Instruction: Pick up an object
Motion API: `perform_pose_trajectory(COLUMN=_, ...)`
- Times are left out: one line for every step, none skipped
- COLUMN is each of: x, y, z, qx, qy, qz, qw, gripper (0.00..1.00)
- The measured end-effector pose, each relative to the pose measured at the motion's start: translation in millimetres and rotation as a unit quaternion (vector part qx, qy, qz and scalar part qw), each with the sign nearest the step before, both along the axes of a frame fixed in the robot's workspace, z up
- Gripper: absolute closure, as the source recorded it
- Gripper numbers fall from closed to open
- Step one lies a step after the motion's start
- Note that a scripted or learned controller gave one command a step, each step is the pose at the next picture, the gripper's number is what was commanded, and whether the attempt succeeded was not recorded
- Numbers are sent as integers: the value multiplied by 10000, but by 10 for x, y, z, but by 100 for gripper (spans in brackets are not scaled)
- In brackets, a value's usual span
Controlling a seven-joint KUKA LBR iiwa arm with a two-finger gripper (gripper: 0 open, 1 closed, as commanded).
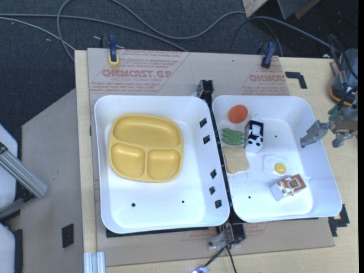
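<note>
Nearest the lens, at the bench's lower edge, a clamp [227,235] pinched the seam where the two bins met. Above it sat the left bin [114,209], and in its ten o'clock half lay a yellow tray [146,147] with three hollows, nothing in them.

The right bin [318,198] held the pickings. At twelve o'clock, an orange ball [238,114]; just below it a green piece [231,136], touching a black-and-white toy [254,136] on its three o'clock side. A slice of toast [236,161] lay under the green piece, close against the divider. Near the centre rested a fried egg [276,166], and at five o'clock from it a small carton [289,186], tilted.

The gripper [314,133] hung at the bin's three o'clock rim, over bare white floor, its grey fingers [310,136] pointing inward. Nothing sat between them; whether they stood apart or together, the view was too small to say.

So the pick looked barely begun: the approach step, by this reading, with no object yet chosen or touched. The egg and the carton lay nearest, at roughly eight o'clock of the gripper and apart from their neighbours. The next move would call for a reach inward over one of them, a straight descent, and a close on it. The carton seemed the safer grasp; the flat egg could slip under the fingers.
</note>
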State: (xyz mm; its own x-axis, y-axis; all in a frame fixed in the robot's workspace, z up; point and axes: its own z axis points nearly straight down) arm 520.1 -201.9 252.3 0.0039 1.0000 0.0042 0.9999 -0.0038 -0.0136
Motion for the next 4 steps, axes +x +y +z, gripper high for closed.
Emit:
perform_pose_trajectory(x=26, y=7, z=67, qx=-17, qy=-64, qz=20, qw=10000, gripper=0)
perform_pose_trajectory(x=0, y=113, z=-493, qx=-2, qy=-34, qz=21, qw=10000, gripper=0)
perform_pose_trajectory(x=88, y=80, z=-1048, qx=-6, qy=-43, qz=19, qw=10000, gripper=0)
perform_pose_trajectory(x=27, y=168, z=-1611, qx=-3, qy=-41, qz=20, qw=10000, gripper=0)
